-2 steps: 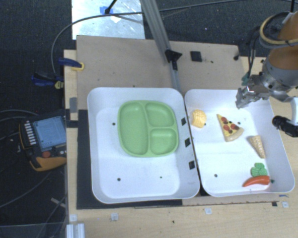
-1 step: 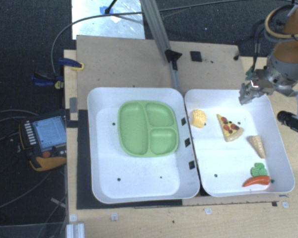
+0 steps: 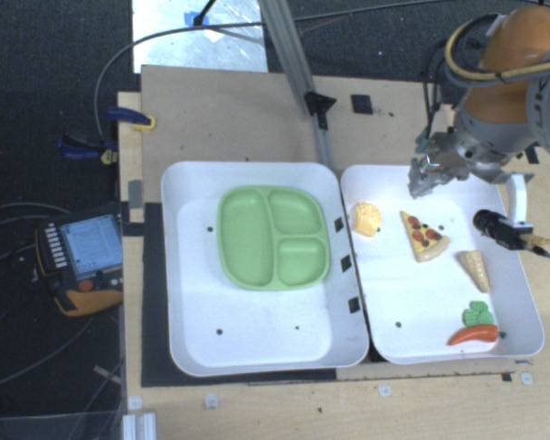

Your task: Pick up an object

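Pizza slice lies unlabelled in right bin below jaws.

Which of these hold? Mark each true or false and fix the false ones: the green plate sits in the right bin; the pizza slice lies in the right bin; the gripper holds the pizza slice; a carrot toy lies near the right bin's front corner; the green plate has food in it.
1. The green plate sits in the right bin. False: it lies in the left bin.
2. The pizza slice lies in the right bin. True.
3. The gripper holds the pizza slice. False: the slice lies on the bin floor, apart from the gripper.
4. A carrot toy lies near the right bin's front corner. True.
5. The green plate has food in it. False: its three compartments are bare.
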Motion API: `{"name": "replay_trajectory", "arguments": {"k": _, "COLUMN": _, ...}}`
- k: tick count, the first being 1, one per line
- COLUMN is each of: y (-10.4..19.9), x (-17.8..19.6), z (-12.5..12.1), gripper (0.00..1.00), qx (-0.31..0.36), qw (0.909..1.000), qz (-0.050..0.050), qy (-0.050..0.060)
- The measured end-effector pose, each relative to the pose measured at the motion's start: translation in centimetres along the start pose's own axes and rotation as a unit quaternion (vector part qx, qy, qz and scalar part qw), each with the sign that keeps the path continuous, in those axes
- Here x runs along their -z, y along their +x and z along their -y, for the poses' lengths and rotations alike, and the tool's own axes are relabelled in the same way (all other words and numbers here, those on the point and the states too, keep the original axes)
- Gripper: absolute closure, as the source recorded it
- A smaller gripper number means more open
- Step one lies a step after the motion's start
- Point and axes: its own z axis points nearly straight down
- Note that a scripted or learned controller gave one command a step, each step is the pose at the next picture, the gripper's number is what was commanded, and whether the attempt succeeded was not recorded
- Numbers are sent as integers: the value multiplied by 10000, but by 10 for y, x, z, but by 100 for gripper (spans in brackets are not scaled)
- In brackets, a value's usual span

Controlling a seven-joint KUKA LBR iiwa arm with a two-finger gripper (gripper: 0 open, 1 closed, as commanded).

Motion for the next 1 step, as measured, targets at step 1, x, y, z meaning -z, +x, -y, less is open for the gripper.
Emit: {"name": "replay_trajectory", "arguments": {"k": 1, "y": 47, "x": 0, "z": 8, "gripper": 100, "qx": 0, "qw": 10000, "qz": -1, "qy": 4}}
